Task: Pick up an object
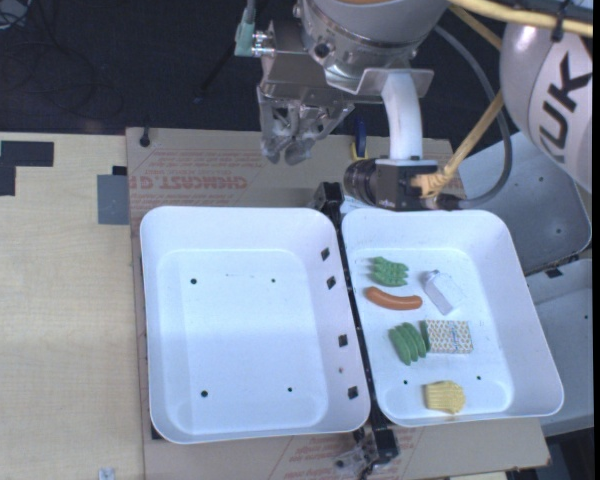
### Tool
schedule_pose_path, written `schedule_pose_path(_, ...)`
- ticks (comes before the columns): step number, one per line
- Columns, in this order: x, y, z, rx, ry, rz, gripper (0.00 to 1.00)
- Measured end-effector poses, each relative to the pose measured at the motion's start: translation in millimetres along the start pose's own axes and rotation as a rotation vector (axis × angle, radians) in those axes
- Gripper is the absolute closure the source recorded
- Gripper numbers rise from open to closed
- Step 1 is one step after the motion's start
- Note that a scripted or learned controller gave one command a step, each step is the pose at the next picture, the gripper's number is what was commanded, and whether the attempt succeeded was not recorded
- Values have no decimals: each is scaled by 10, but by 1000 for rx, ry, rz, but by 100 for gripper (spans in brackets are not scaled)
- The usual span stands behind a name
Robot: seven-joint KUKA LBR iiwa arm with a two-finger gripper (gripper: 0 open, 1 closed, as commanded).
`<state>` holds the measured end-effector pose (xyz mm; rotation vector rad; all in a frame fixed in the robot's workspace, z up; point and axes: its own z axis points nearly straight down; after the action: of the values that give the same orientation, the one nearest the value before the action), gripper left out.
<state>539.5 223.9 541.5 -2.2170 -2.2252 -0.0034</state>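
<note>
Lying in the right bin (pixel 500 238), the sausage (pixel 393 299) has a green pod (pixel 388 270) just behind it, a grey block (pixel 438 292) beside it, and a second green piece (pixel 408 342), a dotted pad (pixel 448 336) and a yellow piece (pixel 444 397) nearer the front. The gripper (pixel 292 138) hangs well behind the sausage, over the brown board (pixel 210 173) past the left bin (pixel 160 268), and whether its fingers are wide or narrow cannot be told. Crowding could spoil a grab, I judge, nudging neighbours; the board's reversed red print seems to read "DIGIMOST".
</note>
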Motion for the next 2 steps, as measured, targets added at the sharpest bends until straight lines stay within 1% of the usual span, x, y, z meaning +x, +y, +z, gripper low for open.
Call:
schedule_pose_path(1,-269,-487,33,7,-3,2,100)
schedule_pose_path(2,-102,-389,44,4,-3,2,100)
